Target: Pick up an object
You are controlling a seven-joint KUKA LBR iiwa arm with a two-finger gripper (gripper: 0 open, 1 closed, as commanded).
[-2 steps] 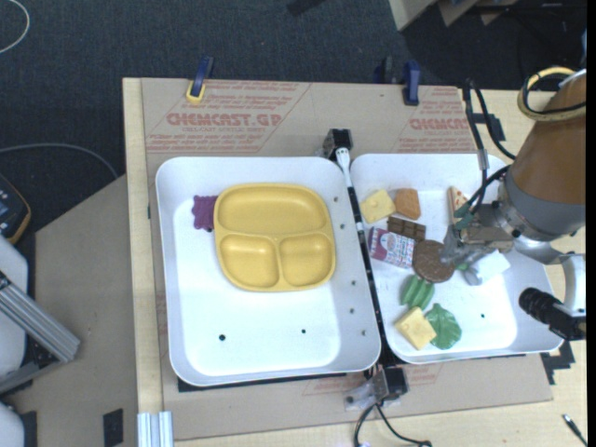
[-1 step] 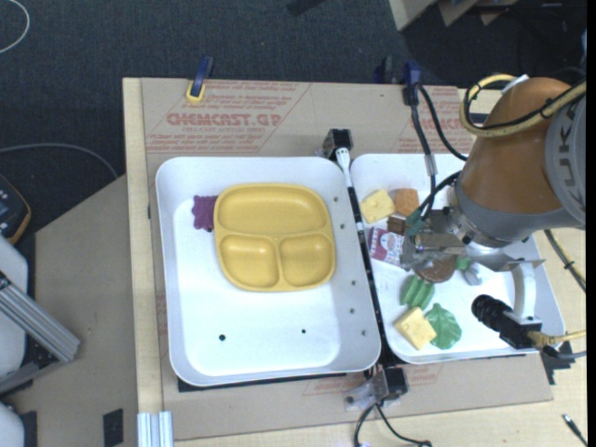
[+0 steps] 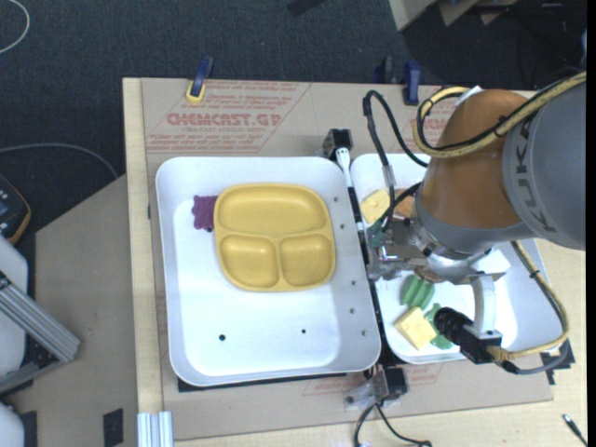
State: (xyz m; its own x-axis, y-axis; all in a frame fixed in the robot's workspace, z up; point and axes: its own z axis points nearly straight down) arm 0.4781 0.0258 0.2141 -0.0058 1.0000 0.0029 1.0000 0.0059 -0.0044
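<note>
My gripper (image 3: 389, 252) is low over the left side of the right bin (image 3: 533, 319), mostly covered by the grey and orange arm (image 3: 484, 180) above it. Just below it lies a green object (image 3: 417, 293), and a yellow block (image 3: 414, 328) sits nearer the bin's front. A pale yellow piece (image 3: 375, 205) rests at the back left of that bin. In the left bin (image 3: 270, 343) a yellow three-compartment tray (image 3: 276, 235) lies toward the back, with a purple object (image 3: 202, 212) against its left edge.
The wall between the two bins (image 3: 363, 277) runs right beside the gripper. Black cables (image 3: 475, 343) loop over the front of the right bin. Clamps sit on the bench's far edge (image 3: 197, 82).
</note>
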